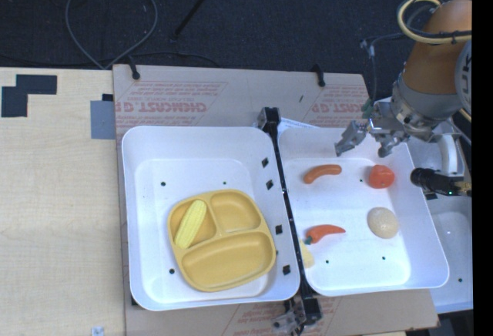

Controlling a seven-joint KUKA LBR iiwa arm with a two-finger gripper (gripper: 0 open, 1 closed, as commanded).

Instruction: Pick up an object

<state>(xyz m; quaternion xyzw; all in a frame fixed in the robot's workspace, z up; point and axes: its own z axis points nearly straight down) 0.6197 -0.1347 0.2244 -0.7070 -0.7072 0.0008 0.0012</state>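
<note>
With its fingers spread and empty above the right white plastic bin [431,261], the claw [368,139] may knock the round red tomato [380,176] aside on a misaligned descent.

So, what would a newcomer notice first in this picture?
Probably the yellow divided plate in the left bin, with a corn cob in one compartment. Next, the small foods scattered in the right bin, and the end effector hanging above its far edge.
</note>
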